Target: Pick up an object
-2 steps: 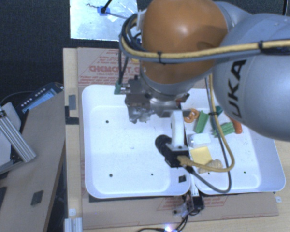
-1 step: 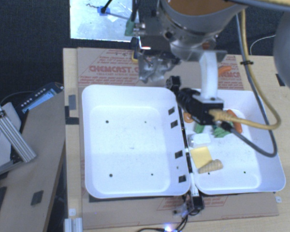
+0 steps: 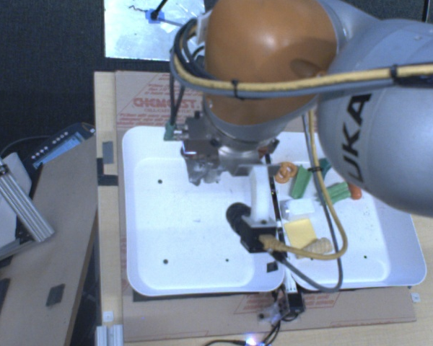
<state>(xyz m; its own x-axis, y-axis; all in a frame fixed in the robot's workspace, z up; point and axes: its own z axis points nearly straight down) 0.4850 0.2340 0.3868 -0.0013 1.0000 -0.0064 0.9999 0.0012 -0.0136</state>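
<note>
Here we go: my gripper (image 3: 202, 166) hangs low over the far right part of the left bin (image 3: 166, 222), and my own wrist covers it from above, so I cannot tell whether it is released or clenched. I see nothing held in it.

Everything worth picking lies to my right, over the two rims, in the right bin (image 3: 375, 244), clustered along its left side.

Counting what shows there:
- one orange piece (image 3: 285, 170) at the far end of the cluster
- one green block (image 3: 301, 183) just beside it
- one green piece with an orange tip (image 3: 338, 192) a little further right
- one white block (image 3: 297, 209) nearer
- one yellow block (image 3: 301, 231) nearer still, touching the white one or very close to it
- one pale curved piece (image 3: 319, 248) at the near end

That makes six, two of them green. My arm hides the far right of that bin, so there may be more.

The orange piece and the green block sit closest to me, to my right and a touch nearer. The green block's long axis runs far to near, with its near end leaning slightly left. By my reckoning I need to lift clear, travel right, and come down across the block's short side, minding the orange piece beside it
</note>
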